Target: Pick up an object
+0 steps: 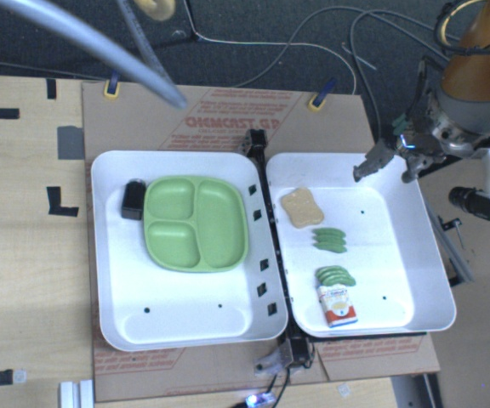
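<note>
- At the right of the frame you see the hand (391,165) over the upper right edge of the right bin (398,253), its two fingers spread apart with nothing between them.
- In that bin you find a tan biscuit-like piece (301,206), a green pod (329,240), another green piece (335,275) and a small red-and-white carton (339,305).
- The left bin (113,253) holds a green divided plate (196,223), with a black block (133,200) just beside its left edge.

Even, bright overhead light, soft faint shadows, white bins (116,228) slightly washed out (mild glare), overall grainy softness
</note>
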Controlling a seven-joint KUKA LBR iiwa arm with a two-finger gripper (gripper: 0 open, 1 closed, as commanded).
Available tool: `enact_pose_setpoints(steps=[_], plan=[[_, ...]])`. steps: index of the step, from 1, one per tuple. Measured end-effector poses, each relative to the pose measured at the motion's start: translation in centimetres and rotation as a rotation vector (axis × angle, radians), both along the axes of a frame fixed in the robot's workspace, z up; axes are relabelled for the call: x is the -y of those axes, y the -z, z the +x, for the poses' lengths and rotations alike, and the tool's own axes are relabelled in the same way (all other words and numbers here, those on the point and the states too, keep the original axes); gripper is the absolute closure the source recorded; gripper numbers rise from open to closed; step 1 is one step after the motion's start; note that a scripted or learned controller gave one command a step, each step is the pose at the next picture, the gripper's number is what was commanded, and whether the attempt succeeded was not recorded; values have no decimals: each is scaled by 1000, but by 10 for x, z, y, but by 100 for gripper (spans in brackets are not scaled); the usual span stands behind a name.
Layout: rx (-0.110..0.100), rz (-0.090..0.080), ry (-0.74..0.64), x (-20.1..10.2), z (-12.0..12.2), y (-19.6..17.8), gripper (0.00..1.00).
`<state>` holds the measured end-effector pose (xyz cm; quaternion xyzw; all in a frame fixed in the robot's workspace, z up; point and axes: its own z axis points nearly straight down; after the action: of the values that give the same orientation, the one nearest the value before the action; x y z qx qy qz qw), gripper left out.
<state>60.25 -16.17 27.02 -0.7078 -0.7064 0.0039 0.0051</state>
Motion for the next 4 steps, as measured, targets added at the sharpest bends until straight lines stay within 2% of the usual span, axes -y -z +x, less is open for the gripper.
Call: enact_pose_setpoints(steps=[1, 3, 4], plan=[[12, -2, -3, 0, 2, -7, 0], [5, -2, -2, 10, -1, 120, 0], [7, -1, -4, 3, -8, 168, 0]])
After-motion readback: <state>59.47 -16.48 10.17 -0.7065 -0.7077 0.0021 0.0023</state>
